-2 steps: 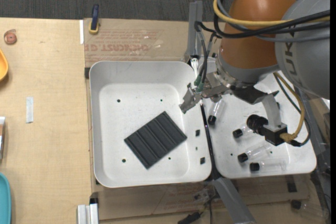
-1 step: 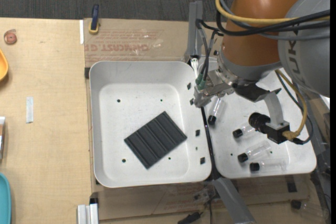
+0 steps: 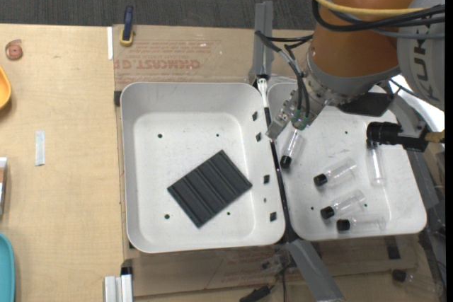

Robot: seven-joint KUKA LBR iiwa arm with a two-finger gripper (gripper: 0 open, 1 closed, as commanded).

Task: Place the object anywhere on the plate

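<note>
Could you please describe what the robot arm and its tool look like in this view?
The arm shows a large rounded orange band with grey casing beside it bearing partial dark lettering. Black and yellowish cables loop around its top. Below, a small metallic tool carries thin wires and a green spot.

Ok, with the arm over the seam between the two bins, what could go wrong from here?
1. The vial under the gripper points cap-down right by the rim of the right bin. How firmly it is held is unclear, so it might drop short of the plate.
2. The plate is ridged and lies askew in the left bin; a round vial could roll off it.
</note>
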